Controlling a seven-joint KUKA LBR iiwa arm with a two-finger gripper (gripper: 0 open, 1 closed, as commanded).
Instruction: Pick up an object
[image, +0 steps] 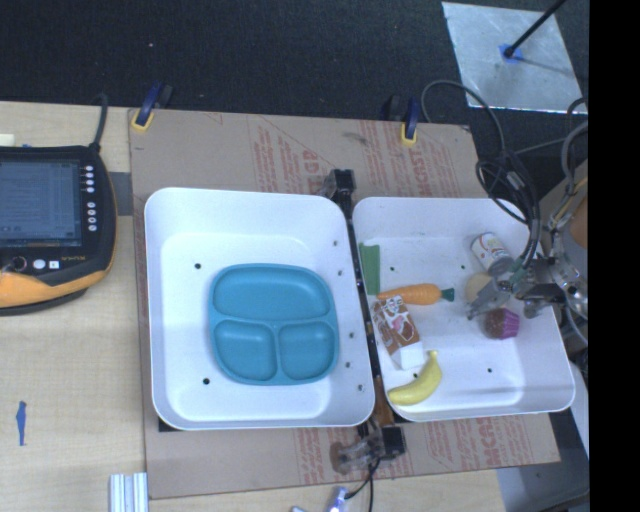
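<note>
The pincer (503, 293) sits low over the right side of the right bin (530, 395), its metal parts crowded together at the end of the arm (565, 255) coming in from the right edge. Whether it is spread or pressed together cannot be told from this angle. Just beneath and touching its outline lies a small dark object with a purple wrapper (501, 323), on the bin floor; nothing visibly sits between the tips. Just up and left of the pincer lies a small can (488, 247), tipped on its side near the bin's back wall. Moving left, there's a toy carrot (413, 294) lying crosswise, its green end pointing toward the pincer. Below it, a small printed packet (396, 328) lies along the bin's left wall, and a banana (417, 382) curls at the near left corner, just beside the packet. A green strip (370, 267) stands against that left wall. Over in the left bin (170, 390), a blue divided plate (273, 323) rests in the middle. Far left on the worktop (60, 400), a control pendant (50, 225) with a lit screen.
</note>
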